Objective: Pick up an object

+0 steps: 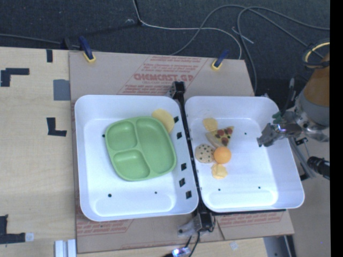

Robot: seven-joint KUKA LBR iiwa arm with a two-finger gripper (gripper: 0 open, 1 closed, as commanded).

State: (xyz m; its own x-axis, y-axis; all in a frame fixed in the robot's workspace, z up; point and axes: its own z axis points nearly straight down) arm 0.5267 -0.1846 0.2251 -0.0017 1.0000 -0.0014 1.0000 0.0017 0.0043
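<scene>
Jaws state: cannot tell | gripper (266, 138) low over right bin (268, 197) | arm (316, 90) reaching leftward

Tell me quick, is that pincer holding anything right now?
Pincer: above the right bin's right side, apart from the toy food; cannot be told whether it is open or closed.

We see an orange ball (222, 155) in the right bin's left part (touching a cookie (204, 153)).
</scene>
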